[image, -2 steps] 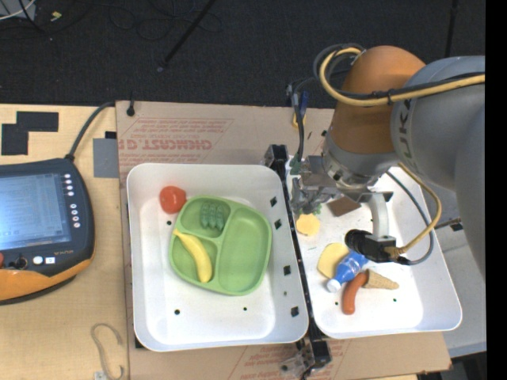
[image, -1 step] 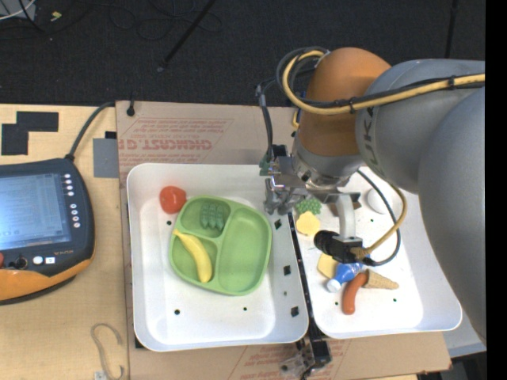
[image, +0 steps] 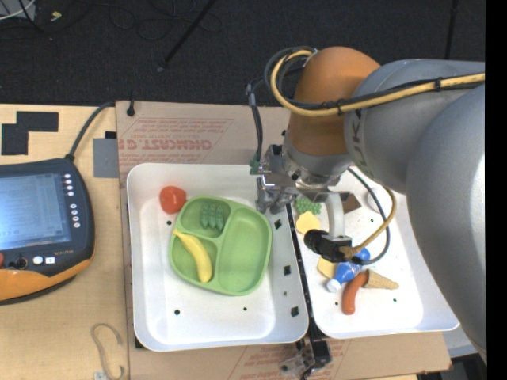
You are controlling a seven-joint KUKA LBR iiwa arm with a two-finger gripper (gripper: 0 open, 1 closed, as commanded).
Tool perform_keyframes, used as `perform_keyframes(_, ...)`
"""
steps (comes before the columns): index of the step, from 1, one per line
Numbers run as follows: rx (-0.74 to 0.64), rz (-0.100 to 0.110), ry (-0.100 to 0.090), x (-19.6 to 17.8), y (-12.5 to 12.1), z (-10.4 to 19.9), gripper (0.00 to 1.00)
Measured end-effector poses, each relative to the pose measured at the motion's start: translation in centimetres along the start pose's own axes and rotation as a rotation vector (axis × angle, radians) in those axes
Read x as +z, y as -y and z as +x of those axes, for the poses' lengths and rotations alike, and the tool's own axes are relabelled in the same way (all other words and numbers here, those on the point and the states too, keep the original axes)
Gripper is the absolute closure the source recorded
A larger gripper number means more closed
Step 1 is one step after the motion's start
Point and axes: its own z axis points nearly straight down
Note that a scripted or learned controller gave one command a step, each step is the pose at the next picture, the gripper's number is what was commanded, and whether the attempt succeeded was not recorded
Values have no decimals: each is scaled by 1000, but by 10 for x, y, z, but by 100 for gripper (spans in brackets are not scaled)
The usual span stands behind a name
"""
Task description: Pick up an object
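Status: nothing is lifted as far as I can see. I judge the pick itself is not yet made.

Gripper (image: 275, 190): low over the divide between the two bins, toward their far end. I cannot tell how far open it is, and I see nothing in its hold.

Left bin (image: 158, 309): green plate (image: 238, 258) carrying a banana (image: 196, 256) and a green pod (image: 211, 214). A red fruit (image: 172, 199) lies just beside the plate.

Right bin (image: 400, 309): green leafy piece (image: 309, 207) (nearest the gripper), blue piece (image: 346, 272), red sausage (image: 351, 293), cone (image: 382, 281). All lie loose and are candidates.
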Motion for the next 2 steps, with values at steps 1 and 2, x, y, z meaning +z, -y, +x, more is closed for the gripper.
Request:
perform_keyframes(1, 1, 1, 0, 0, 1, -1, 100)
perform_keyframes(2, 0, 0, -1, -2, -2, 1, 100)
